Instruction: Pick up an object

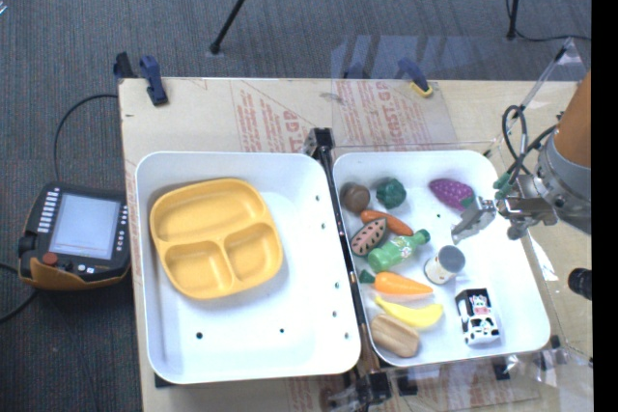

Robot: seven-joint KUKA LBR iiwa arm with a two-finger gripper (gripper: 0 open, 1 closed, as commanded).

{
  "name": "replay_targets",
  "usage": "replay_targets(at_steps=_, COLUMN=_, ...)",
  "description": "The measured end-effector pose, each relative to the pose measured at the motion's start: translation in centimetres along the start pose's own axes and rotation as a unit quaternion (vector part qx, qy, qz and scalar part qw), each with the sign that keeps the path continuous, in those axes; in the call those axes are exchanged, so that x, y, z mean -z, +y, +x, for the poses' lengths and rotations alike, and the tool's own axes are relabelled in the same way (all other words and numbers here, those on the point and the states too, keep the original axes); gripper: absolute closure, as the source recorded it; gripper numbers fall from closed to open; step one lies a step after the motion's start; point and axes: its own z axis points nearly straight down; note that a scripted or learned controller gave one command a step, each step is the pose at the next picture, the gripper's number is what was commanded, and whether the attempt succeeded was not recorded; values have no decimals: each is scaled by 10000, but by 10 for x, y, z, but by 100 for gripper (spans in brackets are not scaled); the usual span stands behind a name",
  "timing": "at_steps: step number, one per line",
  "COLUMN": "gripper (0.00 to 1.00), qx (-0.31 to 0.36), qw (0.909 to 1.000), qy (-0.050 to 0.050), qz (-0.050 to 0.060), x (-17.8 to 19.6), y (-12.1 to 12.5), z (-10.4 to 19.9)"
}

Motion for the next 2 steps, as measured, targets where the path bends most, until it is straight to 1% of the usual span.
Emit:
replay_targets(at_steps=1, gripper=0, qx=979, qw=9952, qy=35, qz=77, x=-161, y=-10, z=25)
replay_targets(at_steps=2, gripper=0, qx=346, qw=9994, qy=17, qz=30, x=-197, y=-28, z=39)
